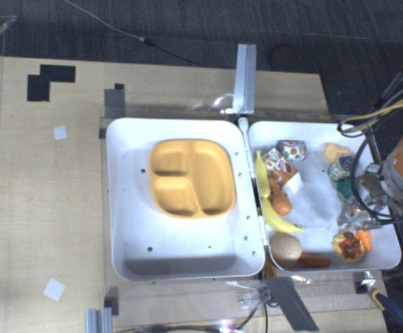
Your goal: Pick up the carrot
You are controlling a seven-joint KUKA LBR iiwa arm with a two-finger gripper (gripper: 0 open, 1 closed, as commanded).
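No brand or label text could be read on any item. The carrot lay in the right bin near its front right corner, touching a round orange-red item; its long axis and heading could not be determined. The pincer hung just above the carrot, and whether it was released or clenched could not be determined.

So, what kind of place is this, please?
Probably a robot test bench in a lab: two white bins fixed on a wooden table, toy food such as a banana, and loose cables.
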